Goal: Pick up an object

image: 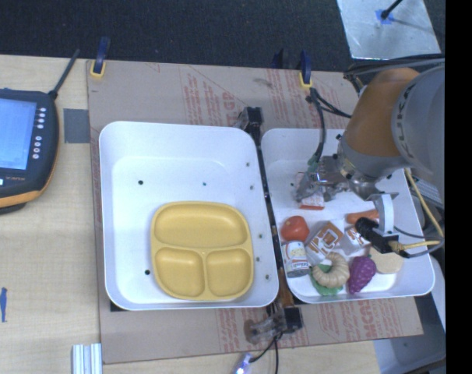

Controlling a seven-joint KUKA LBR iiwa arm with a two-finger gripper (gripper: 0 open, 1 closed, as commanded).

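Observation:
My gripper (pixel 308 187) hangs low over the upper left part of the right bin (pixel 287 153), on the grey arm with the orange band (pixel 380 119). Right below its tip lies a small red piece (pixel 312 206), partly hidden by the gripper; contact cannot be judged. Toward the bin's front lie a red tomato (pixel 295 227), a small can (pixel 297 257), a brown and white packet (pixel 325 240), a tan ring-shaped bagel (pixel 331 273), purple grapes (pixel 362 273), a cream slice (pixel 389 263) and an orange carrot (pixel 364 216).
The left bin (pixel 127 178) holds a yellow divided plate (pixel 202 249). A tablet with an orange rim (pixel 14 148) lies on the bench at the far left. Clamps (pixel 98 61) hold the cardboard under the bins.

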